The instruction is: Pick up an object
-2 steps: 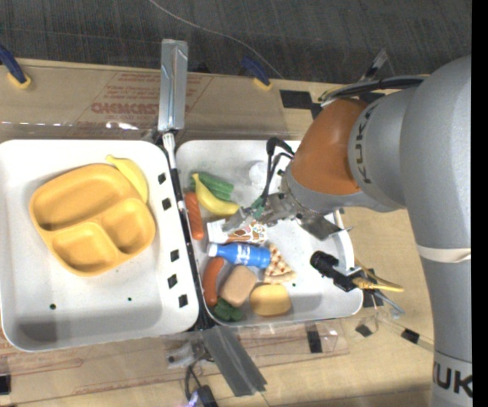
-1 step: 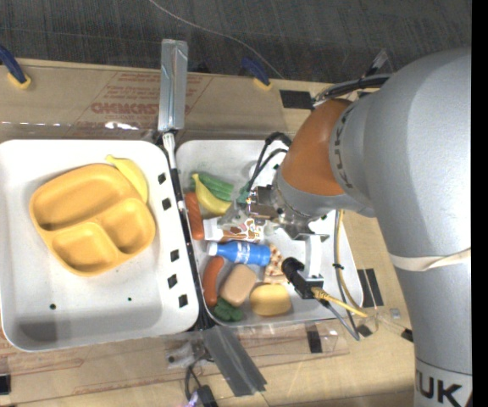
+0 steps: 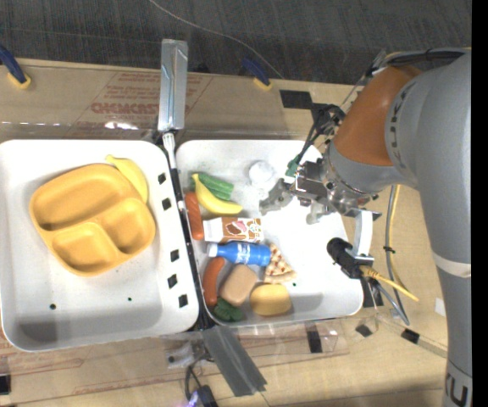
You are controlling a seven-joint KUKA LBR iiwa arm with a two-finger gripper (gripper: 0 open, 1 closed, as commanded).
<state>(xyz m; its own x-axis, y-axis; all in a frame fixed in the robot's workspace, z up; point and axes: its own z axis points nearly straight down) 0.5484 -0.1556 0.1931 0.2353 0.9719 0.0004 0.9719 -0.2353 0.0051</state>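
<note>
While heaped along the right bin's (image 3: 329, 299) left wall, toy foods: banana (image 3: 213, 197) over green pepper (image 3: 216, 182), carrot (image 3: 193, 213), small carton (image 3: 233, 229), blue bottle (image 3: 242, 253), pizza slice (image 3: 280, 267), sausage (image 3: 213, 276), bread (image 3: 237, 285), lemon-yellow lump (image 3: 270, 299). Just right of the pile, over bare bin floor, gripper (image 3: 293, 200), nothing visibly between its fingers; spread or closed, cannot tell. Farther left, yellow divided tray (image 3: 91, 219) in the left bin (image 3: 24, 312), second banana (image 3: 132, 176) at its rim.
</note>
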